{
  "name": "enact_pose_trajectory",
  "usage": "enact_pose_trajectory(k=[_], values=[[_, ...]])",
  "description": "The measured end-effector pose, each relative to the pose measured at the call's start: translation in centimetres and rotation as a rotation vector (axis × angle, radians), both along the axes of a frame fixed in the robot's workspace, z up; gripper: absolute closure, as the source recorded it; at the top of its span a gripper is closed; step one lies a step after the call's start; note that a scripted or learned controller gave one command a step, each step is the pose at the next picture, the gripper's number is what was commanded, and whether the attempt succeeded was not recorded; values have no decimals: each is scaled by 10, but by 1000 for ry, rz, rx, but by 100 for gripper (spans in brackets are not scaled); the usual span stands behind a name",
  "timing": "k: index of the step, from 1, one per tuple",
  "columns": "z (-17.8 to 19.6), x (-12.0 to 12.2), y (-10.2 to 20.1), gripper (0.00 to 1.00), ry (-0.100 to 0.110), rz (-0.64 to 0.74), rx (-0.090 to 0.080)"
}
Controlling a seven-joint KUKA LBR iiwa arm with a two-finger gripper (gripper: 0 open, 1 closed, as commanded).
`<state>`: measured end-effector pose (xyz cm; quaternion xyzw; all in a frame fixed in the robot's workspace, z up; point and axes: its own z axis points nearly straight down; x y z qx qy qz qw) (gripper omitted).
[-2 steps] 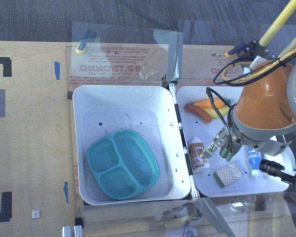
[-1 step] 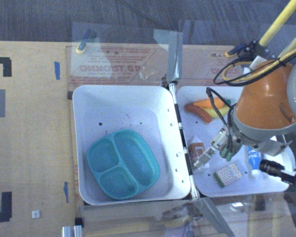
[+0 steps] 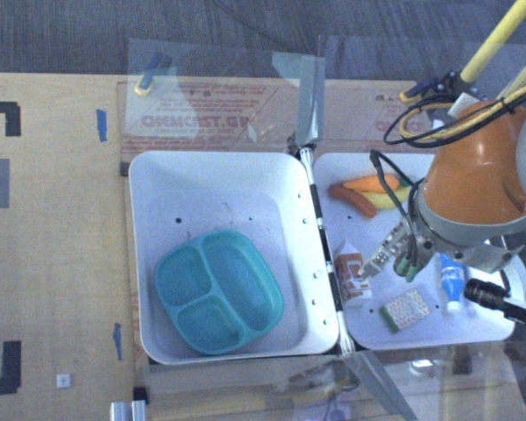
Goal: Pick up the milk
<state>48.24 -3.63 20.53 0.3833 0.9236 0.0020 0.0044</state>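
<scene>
The milk carton lies in the right bin against its left wall. The hand hovers just right of it, fingers apart and holding nothing. A teal plate sits in the left bin.

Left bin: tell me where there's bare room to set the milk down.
Bare floor in the left bin lies behind and right of the teal tray. The right bin is crowded: milk, sponge, bottle, gripper.
</scene>
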Motion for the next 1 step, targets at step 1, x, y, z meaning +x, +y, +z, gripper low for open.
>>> enact_pose_trajectory(k=[1], values=[[0, 0, 0, 0, 0, 0, 0]])
